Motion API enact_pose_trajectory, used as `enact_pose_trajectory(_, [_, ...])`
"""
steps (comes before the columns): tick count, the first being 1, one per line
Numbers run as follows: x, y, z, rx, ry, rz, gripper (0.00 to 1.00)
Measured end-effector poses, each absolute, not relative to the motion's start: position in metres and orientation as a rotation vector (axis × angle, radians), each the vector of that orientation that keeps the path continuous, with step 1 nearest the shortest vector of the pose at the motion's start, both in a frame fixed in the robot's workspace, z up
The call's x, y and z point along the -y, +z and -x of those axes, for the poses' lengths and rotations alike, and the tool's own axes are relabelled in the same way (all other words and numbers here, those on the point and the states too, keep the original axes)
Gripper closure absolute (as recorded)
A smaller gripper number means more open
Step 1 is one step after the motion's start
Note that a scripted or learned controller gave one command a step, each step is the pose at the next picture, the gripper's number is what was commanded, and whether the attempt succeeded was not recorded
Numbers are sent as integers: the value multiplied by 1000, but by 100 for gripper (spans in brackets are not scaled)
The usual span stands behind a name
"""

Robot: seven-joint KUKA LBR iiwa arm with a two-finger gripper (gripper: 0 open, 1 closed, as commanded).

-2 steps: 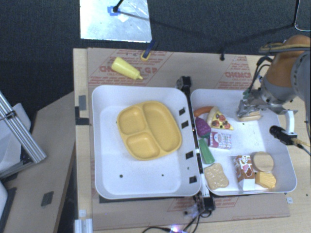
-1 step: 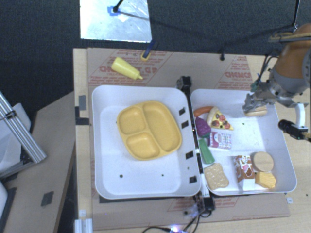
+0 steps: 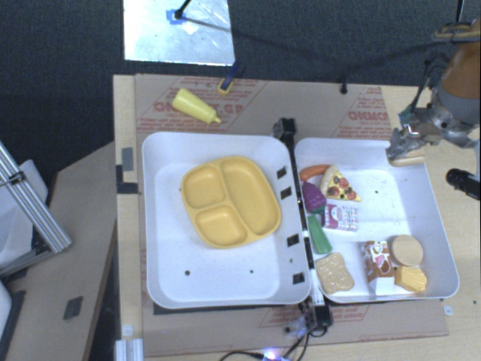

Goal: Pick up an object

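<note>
On the cardboard-covered desk (image 3: pixel 248 100), a yellow plastic mustard bottle (image 3: pixel 195 105) lies on its side behind the left shallow white bin (image 3: pixel 161 224). That bin carries a yellow three-compartment plastic tray (image 3: pixel 229 200), set at a slant near its middle. Just across the divider, the right shallow white bin (image 3: pixel 421 201) holds a cluster of toy foods along its left and front sides: an orange carrot-like piece (image 3: pixel 313 172) at the back, a toy pizza slice (image 3: pixel 339 185) beside it, a purple rounded piece (image 3: pixel 312 196), a small pink-and-white carton (image 3: pixel 343 217), a green stick-shaped piece (image 3: pixel 319 236), a tan bread-slice shape (image 3: pixel 334 272), a brown-and-white packet (image 3: pixel 378 260), a round beige bun-like disc (image 3: pixel 406 250) and an orange-yellow wedge (image 3: pixel 410 279) at the front right. The grey arm's gripper (image 3: pixel 406 146) sits over the back right corner of this bin, with a pale flat tan piece (image 3: pixel 409 159) right at its tip; whether that piece is actually gripped, or how far the gripper is parted, cannot be told. The toy foods all lie left of and in front of the gripper, apart from it.
</note>
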State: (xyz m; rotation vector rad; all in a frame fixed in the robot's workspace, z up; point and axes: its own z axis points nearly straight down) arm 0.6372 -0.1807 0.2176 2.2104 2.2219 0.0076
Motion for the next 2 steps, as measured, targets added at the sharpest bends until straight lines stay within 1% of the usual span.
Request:
enact_pose_trajectory(1, [181, 225, -638, -2224, 4, -2214, 100])
enact_pose_trajectory(2, [120, 219, -638, -2233, 4, -2211, 100])
